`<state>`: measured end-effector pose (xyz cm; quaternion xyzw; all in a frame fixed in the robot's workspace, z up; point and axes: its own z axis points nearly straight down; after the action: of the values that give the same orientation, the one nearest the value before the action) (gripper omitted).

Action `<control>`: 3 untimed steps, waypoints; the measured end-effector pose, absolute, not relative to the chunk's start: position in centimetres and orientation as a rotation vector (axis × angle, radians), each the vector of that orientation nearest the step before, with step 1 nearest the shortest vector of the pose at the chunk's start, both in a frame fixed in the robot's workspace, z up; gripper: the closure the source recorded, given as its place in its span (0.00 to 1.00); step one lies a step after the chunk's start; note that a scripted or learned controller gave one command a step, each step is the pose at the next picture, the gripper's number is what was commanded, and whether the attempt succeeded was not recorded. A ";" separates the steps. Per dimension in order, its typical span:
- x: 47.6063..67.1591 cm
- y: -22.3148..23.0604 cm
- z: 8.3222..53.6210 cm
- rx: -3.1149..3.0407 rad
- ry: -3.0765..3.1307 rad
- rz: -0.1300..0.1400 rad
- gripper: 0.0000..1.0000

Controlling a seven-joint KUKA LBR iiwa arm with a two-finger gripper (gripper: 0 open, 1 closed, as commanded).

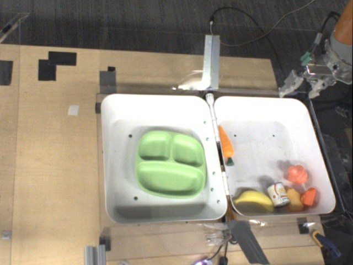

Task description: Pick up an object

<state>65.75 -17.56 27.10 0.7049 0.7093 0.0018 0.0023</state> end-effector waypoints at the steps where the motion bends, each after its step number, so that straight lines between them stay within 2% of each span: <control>1: 60.0 -9.2 17.0 2.212 2.227 0.004 0.00; 2: 52.4 -8.4 9.3 2.282 2.155 0.006 0.00; 3: 61.4 -8.3 13.5 2.193 2.243 0.008 0.00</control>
<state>61.37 -8.26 13.48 0.6990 0.7151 0.0024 0.0025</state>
